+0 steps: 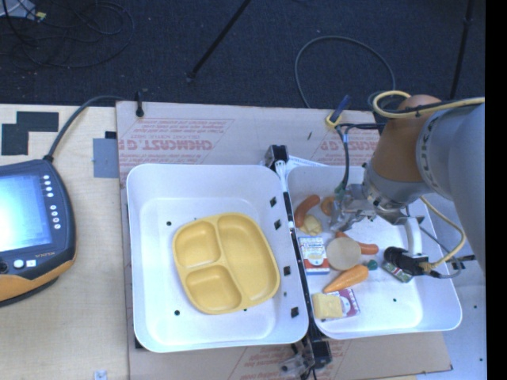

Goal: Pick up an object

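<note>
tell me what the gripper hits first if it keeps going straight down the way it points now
Probably the pale round object or the small items beside it in the right bin; the gripper hangs just above that cluster, though depth is hard to judge from this slant.

Grey arm (432, 153) reaching in, wrist lowered

Both white bins (150, 212) present smooth, slightly glossy plastic, the yellow divided tray (226, 261) a matt plastic finish, the bench board (198, 137) beneath a dull, printed cardboard-like surface, and the arm (444, 157) smooth grey casing.
</note>
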You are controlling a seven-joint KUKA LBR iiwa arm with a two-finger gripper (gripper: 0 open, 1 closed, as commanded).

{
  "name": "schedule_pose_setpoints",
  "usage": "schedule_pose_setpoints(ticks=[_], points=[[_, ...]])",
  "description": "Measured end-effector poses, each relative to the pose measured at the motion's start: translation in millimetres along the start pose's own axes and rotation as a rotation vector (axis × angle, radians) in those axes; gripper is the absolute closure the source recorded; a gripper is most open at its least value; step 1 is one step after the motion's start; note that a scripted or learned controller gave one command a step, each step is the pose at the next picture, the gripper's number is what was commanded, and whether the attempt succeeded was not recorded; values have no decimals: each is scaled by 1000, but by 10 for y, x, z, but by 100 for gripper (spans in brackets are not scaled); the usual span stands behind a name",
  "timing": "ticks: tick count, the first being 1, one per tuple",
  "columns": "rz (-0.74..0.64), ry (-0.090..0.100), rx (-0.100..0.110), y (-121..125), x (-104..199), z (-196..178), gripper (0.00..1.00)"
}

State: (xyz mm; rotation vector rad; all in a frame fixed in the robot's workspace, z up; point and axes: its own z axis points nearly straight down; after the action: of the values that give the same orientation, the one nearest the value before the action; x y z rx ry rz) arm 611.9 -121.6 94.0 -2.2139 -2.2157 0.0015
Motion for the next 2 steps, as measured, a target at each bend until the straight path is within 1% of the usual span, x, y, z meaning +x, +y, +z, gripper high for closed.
schedule_pose_setpoints(ticks=[1, 2], points=[[1, 0, 1, -2, -2, 3, 0], [6, -21, -12, 343, 229, 42, 0]])
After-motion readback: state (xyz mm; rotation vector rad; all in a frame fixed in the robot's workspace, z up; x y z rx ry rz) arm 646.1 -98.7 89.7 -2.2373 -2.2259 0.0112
